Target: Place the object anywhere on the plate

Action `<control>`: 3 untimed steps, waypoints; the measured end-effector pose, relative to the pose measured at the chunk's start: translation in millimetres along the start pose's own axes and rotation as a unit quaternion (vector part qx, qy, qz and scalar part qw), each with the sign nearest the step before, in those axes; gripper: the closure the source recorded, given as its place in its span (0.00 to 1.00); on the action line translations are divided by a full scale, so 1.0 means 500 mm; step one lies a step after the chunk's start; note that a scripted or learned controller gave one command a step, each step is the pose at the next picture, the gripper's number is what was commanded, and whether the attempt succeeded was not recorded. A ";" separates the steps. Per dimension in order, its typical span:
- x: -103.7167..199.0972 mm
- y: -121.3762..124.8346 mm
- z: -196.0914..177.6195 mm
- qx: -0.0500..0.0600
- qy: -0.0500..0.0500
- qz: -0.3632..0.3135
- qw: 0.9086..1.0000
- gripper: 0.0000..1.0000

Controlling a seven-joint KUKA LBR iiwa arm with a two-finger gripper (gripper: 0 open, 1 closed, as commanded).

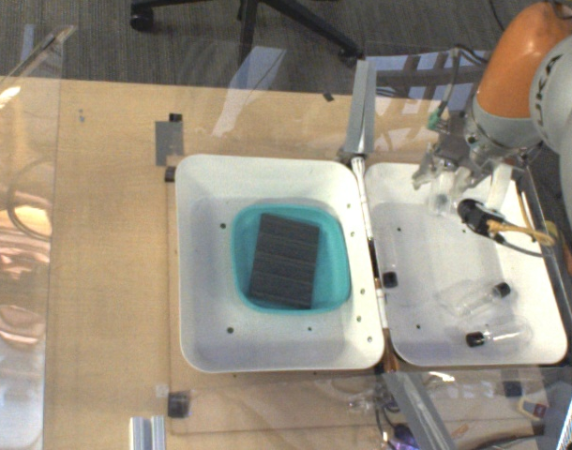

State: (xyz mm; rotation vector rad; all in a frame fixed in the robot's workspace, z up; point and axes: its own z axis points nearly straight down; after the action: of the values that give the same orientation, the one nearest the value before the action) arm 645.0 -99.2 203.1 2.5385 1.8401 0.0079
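Note:
A dark grey ribbed rectangular object (284,259) lies flat in the middle of a teal plate (335,251), which sits in the left white bin (197,279). My gripper (452,181) hangs over the far end of the right bin (422,289), well to the right of the plate and apart from the object. Its fingers look spread, with nothing between them.
In the right bin lie two clear plastic pieces with black caps (501,290) (474,339) and a small black item (389,277) by its left wall. A black-and-yellow cable end (488,220) hangs just below the gripper. A metal post (361,111) stands behind the bins.

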 end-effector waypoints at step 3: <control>-0.135 0.017 -0.469 -0.005 0.000 0.140 0.990 0.00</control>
State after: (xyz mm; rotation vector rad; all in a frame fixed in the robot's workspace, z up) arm 630.2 -165.7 437.5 2.7645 1.4641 0.0177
